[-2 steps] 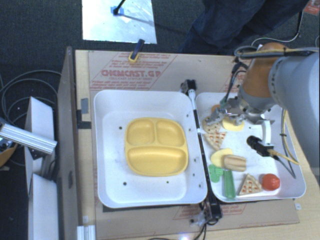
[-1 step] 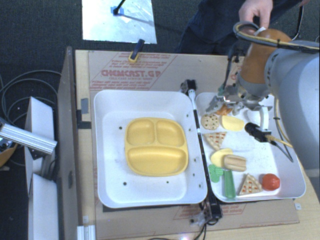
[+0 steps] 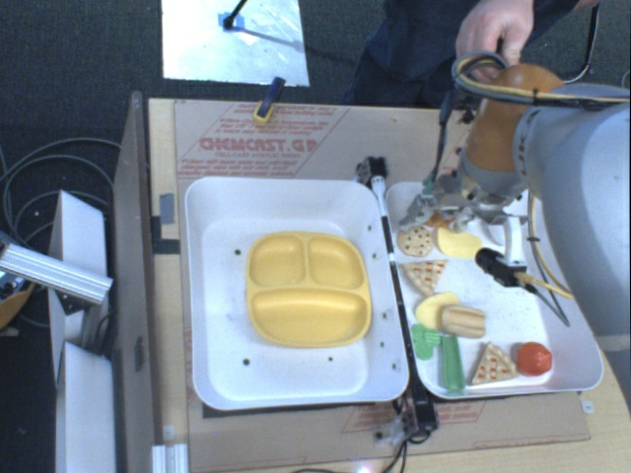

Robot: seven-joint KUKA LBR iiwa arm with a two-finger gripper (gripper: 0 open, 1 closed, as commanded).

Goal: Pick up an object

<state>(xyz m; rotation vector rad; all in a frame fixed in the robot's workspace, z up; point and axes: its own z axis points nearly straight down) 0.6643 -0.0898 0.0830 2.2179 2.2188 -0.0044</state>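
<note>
Plastic toy food fills the right bin [image 3: 582, 363] under my claw [image 3: 449, 208], whose opening I cannot tell, and the cookie [image 3: 415, 239] just beside it looks light, stiff and thin, best pinched across its rim.

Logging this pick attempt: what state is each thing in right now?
Yellow divided plate: flat in the left bin, compartments bare.
Right bin: holds toy food.
Cookie: lying flat.
Pizza slice: lying flat.
Tomato: resting near the front corner.
Green piece: lying flat.
Gripper: low over the right bin's back end.
</note>
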